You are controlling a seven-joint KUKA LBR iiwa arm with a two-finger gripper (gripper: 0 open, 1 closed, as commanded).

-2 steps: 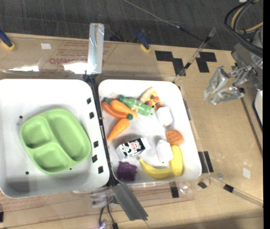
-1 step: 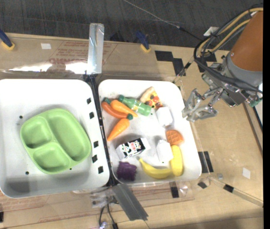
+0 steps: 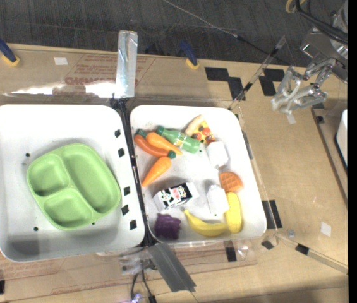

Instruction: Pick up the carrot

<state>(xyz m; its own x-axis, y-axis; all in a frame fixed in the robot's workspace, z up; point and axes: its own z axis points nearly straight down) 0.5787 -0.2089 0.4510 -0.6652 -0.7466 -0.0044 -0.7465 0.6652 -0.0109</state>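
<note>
The left bin (image 3: pixel 14 232) carries a green divided plate (image 3: pixel 72 185); the right bin (image 3: pixel 244 144) holds the clutter, so the approach must be planned there. The gripper (image 3: pixel 297 96) hangs outside the bins, above the bench at the upper right, its fingers spread apart and holding nothing. It has to cross to the right bin's left side, where two carrots lie. The lower carrot (image 3: pixel 157 169) slants free with bare floor along both flanks, the better target. The upper carrot (image 3: pixel 154 144) touches a green bottle (image 3: pixel 179 139), so fingers risk snagging it. I judge it best to turn the fingers across the lower carrot's length and descend mid-body, clear of the milk carton (image 3: pixel 175 196) just below
</note>
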